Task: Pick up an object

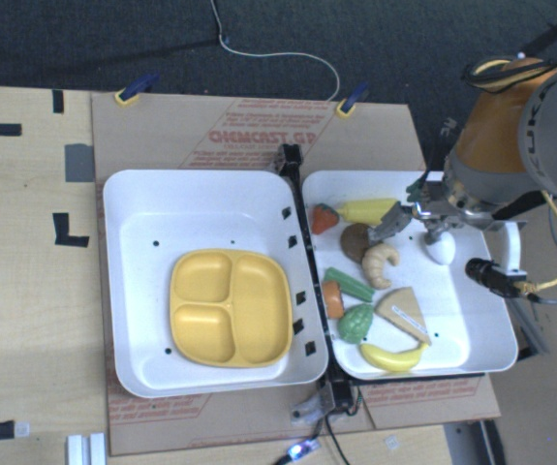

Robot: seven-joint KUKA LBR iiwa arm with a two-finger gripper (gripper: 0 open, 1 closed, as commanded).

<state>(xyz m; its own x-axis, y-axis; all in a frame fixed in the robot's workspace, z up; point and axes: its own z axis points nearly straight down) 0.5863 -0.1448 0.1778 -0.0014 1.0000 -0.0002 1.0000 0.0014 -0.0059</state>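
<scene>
My claw (417,219) is hanging over the upper part of the right bin (491,352), in the right half of the frame, and whether it is spread or pressed together I cannot tell from here (nothing is showing between its tips). It is hovering just beside the yellow corn (367,209) and above the croissant (382,263), with a white egg (440,249) lying just right of it. Lower down are sitting a green pepper (355,323), a cheese wedge (404,312) and a banana (390,357). The left bin (133,260) is offering open floor around its yellow divided plate (231,307).
</scene>
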